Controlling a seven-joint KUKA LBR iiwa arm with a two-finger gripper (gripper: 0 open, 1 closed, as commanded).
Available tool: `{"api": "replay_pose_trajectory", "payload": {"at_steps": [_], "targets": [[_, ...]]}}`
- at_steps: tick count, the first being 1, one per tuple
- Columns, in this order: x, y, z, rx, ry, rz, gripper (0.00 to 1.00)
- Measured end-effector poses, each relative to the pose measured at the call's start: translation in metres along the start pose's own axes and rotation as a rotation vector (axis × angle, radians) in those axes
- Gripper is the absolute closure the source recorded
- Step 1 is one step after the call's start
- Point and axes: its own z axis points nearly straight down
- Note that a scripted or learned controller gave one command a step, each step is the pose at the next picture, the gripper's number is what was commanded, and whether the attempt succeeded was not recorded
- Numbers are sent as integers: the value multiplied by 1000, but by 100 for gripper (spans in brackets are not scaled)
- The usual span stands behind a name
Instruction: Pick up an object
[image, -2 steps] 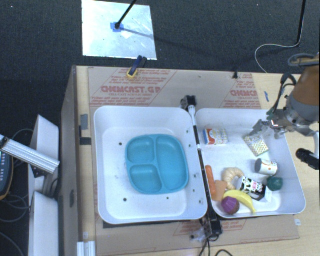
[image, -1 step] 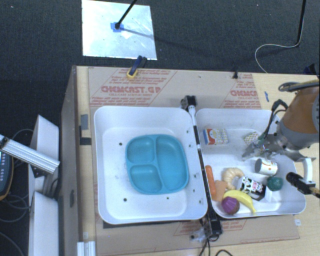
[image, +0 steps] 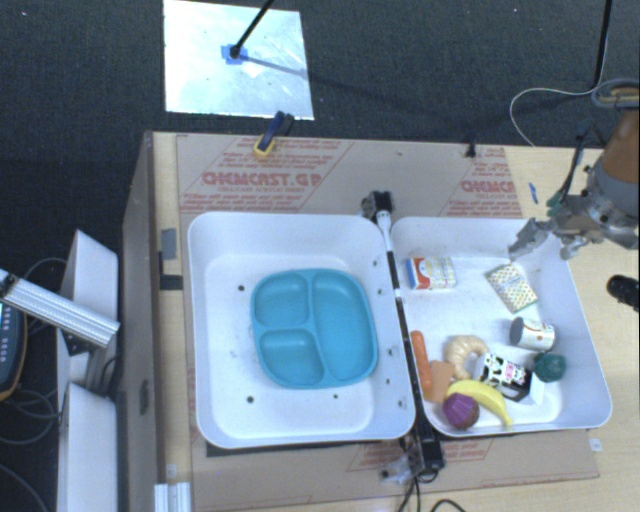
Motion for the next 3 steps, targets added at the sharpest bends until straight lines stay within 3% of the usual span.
{"api": "replay_pose_trajectory", "payload": {"at_steps": [1, 2, 3], "targets": [[0, -4, 114, 5, 2, 2, 0], [0, -46, 114, 5, 2, 3, 0], [0, 47, 111, 3, 2, 1, 0]]}}
